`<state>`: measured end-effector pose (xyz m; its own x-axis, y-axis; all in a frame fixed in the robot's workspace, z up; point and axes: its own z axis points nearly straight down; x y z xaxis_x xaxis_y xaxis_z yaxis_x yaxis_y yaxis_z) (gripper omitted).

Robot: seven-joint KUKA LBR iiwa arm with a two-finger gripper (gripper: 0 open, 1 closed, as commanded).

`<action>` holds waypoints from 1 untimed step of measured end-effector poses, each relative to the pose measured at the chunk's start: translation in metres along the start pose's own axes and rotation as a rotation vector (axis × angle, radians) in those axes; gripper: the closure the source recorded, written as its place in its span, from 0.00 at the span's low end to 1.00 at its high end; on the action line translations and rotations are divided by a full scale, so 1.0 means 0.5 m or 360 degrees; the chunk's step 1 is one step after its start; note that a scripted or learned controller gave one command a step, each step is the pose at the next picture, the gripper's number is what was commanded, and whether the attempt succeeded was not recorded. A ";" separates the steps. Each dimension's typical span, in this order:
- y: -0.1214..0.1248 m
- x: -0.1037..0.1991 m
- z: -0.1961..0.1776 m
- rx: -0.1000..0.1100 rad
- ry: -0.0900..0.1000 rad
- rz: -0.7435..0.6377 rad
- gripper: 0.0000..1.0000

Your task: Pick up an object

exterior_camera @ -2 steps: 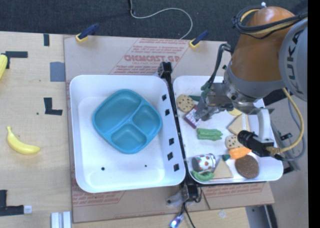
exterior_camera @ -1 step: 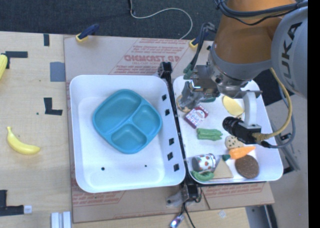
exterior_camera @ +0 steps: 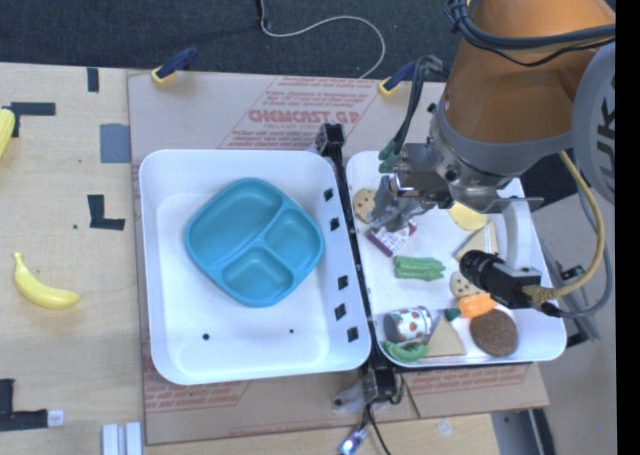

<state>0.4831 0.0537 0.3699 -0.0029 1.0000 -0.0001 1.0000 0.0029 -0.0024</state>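
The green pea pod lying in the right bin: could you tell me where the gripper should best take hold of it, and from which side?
Probably across its middle, from straight above. The green pea pod lies flat and long, running left to right in the right bin, so fingers closing across its narrow width should span it. The floor just above and below it looks bare enough for the fingers.

Probably a robotics lab: a wooden bench (exterior_camera: 60,173) marked with black tape, cardboard sheet (exterior_camera: 240,113) clamped under two white bins (exterior_camera: 160,243), toy food like a plastic banana (exterior_camera: 40,285), loose cable (exterior_camera: 320,28).
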 end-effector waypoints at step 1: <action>0.003 0.166 -0.193 -0.0015 0.0005 -0.0012 1.00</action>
<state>0.4846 0.1366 0.4663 -0.0103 0.9999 0.0029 0.9999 0.0103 0.0071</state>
